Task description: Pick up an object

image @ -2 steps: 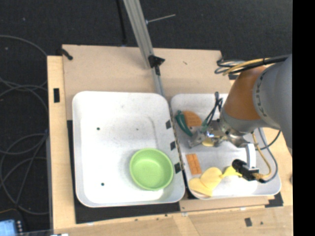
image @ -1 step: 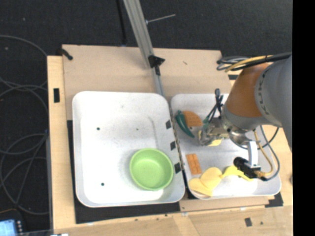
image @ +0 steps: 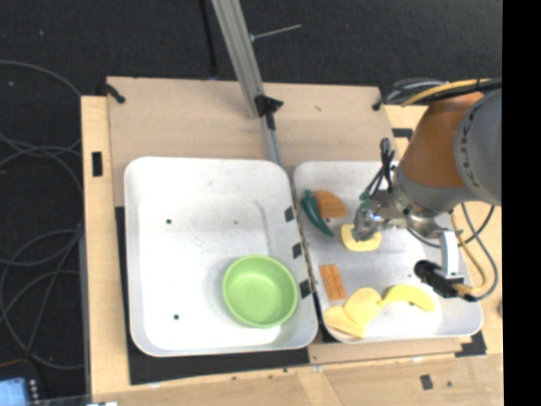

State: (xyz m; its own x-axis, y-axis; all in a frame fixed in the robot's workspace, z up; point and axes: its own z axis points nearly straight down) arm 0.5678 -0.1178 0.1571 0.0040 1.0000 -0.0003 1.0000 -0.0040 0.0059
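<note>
In the right bin (image: 448, 324) my gripper (image: 365, 229) hangs low over a small pale yellow piece (image: 362, 242), touching or just above it. To its left lie a green tool (image: 318, 212) and an orange block (image: 331, 204). A small orange-brown wafer (image: 332, 281) lies nearer the front. Along the bin's front edge sit a pale yellow lump (image: 355, 311) and a yellow banana (image: 411, 297). A green bowl (image: 259, 290) sits in the left bin (image: 169, 193).
The grey arm with its orange band (image: 439, 155) reaches in from the right over the right bin's back corner. A black fitting and cables (image: 439, 277) hang at the bin's right side. A metal pole (image: 245, 57) slants down at the back between the bins.
</note>
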